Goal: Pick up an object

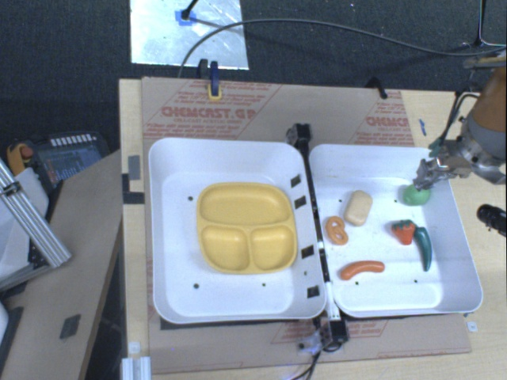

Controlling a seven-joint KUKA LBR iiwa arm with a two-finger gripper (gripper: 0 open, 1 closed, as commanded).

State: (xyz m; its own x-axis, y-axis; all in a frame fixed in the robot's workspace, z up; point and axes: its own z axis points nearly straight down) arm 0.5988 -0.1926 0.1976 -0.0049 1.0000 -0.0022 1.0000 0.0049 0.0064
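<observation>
Right bin contents: pale green rounded toy (415, 195) at two o'clock, against the far right wall; beige bread-like block (358, 208), tilted, at ten o'clock; small orange pretzel (337, 230) beside it; orange sausage (362, 270) at seven o'clock; red-and-green vegetable (405, 231) and dark green pepper (424, 248) at four o'clock, touching.

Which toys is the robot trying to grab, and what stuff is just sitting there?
For the job:
claw, right at the green toy
cream bread toy
pretzel
sausage
red and green pepper

Just sitting there:
yellow divided plate in the left bin
clamp
</observation>
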